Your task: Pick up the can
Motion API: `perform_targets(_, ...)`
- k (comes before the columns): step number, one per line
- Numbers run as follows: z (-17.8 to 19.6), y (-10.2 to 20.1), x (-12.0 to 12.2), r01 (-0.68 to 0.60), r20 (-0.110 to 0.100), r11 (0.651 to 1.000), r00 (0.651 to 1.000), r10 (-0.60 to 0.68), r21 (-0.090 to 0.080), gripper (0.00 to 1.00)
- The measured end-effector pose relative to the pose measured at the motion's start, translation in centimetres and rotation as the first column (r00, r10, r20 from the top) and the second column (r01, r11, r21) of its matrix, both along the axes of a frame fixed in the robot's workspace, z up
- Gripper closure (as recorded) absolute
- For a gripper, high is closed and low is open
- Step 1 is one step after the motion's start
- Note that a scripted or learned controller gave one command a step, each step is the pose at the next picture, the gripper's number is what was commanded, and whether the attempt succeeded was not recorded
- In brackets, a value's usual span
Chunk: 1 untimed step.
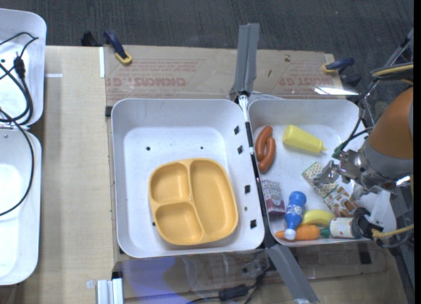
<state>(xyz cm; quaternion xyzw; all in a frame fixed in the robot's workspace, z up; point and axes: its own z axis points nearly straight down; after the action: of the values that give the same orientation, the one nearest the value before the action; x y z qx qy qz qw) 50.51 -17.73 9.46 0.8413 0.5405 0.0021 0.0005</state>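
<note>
The can (272,196) is a small cylinder with a dark red and white label. It lies on its side at the left wall of the right bin (309,115), just below the sausages. My gripper (332,174) hangs low over the right part of that bin, above a crinkled snack packet (314,173). It is well to the right of the can and apart from it. The grey arm with its orange band (395,131) comes in over the bin's right rim.
The right bin also holds two linked sausages (265,147), a yellow mustard bottle (302,139), a blue bottle (295,207), a banana (318,217), a carrot (302,233) and a white jar (342,228). A yellow divided plate (193,201) lies in the left bin (131,131).
</note>
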Motion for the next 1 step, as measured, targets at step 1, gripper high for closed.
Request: perform_targets(1, 0.06, -1.56, 0.52, 0.160, 0.002, 0.987, 0.987, -0.160, 0.002, 0.00)
